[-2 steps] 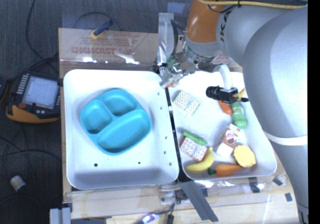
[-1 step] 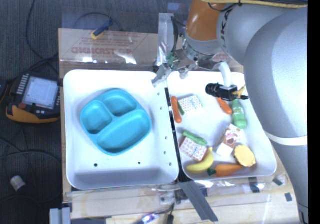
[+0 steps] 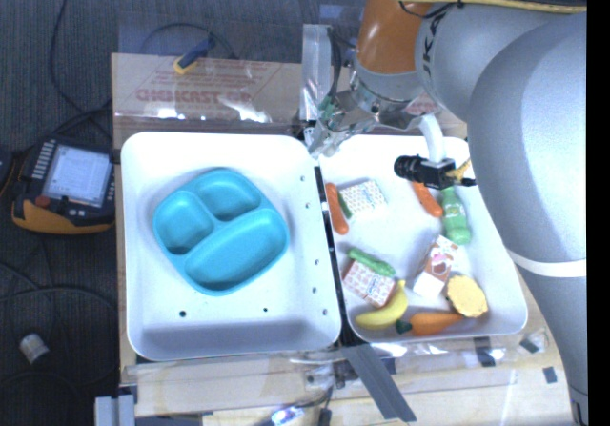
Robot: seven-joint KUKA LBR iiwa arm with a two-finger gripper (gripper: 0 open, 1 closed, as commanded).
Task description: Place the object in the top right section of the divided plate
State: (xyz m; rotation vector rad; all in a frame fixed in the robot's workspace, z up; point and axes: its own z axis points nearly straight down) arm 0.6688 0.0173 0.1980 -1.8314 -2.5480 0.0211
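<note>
From the camera above the worktop, my pincer hangs at the far end of the wall where the two white bins meet, tucked under my orange-banded wrist. The metal parts there blur into glare, so I cannot tell how my pincer is set or whether anything is caught in it (I won't claim a catch I can't see).

The divided plate, bright blue, lies tilted in the left bin, well apart from me. Its two small sections lie on the side away from the camera, the large one nearer. All three sections look bare, so I judge the placing not yet done. The top right section would be the small one nearer the dividing wall.

The right bin holds the candidates, scattered loosely as if tipped in: a thin carrot just beside the shared wall, a small printed packet next to it, a green bean pod, another packet, a banana and a second carrot at the near edge, with more toy food along the right side. Which of them is the task's object I cannot say. Being closest to my pincer, the thin carrot and the packet look the likeliest.
</note>
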